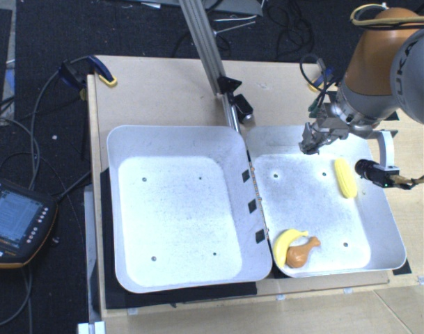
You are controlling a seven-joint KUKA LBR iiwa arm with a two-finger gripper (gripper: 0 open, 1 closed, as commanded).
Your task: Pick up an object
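Note:
In the right bin (379,235) lie three objects. A yellow corn cob (346,178) rests near the bin's far right side. A yellow banana (287,241) curves along the near left corner, with a brown chicken drumstick (301,251) touching it. My gripper (310,145) hangs over the bin's far edge, left of the corn cob and apart from it. Nothing shows between its dark fingertips.
The left bin (128,152) sits beside the right one, joined along a dark-clipped seam (253,193). A slanted metal pole (210,54) rises behind the bins. A teach pendant (17,221) lies off the bench at left. Cables trail near the arm's wrist.

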